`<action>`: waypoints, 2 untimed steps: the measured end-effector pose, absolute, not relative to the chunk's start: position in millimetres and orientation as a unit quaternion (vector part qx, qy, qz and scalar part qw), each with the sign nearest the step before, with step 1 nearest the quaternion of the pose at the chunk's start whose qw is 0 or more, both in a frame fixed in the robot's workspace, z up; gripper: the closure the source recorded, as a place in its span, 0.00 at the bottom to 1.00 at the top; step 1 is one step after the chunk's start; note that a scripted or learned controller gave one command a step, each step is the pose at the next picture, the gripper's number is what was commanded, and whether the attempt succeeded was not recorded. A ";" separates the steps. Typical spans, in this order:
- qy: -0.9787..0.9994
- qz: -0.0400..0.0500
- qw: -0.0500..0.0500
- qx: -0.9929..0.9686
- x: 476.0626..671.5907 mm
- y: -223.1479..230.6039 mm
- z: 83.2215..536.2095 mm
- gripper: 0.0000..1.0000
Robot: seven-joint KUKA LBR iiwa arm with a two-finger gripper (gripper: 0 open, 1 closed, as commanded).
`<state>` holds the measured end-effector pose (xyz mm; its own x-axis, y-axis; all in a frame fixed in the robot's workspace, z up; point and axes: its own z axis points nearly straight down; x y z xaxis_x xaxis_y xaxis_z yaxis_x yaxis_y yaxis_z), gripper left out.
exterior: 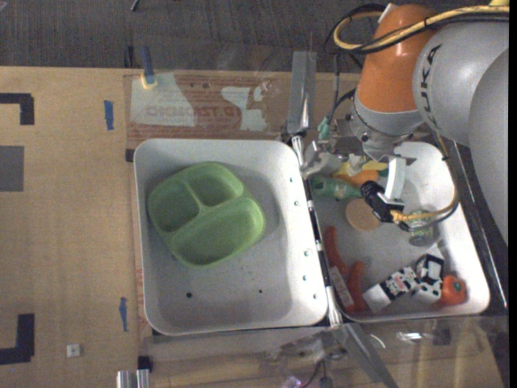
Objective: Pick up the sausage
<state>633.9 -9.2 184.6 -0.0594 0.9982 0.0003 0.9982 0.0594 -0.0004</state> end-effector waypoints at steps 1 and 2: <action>-0.645 0.000 -0.001 -0.764 667.0 27.9 277.6 0.00; -0.638 0.000 0.000 -0.770 641.2 -17.3 295.1 0.00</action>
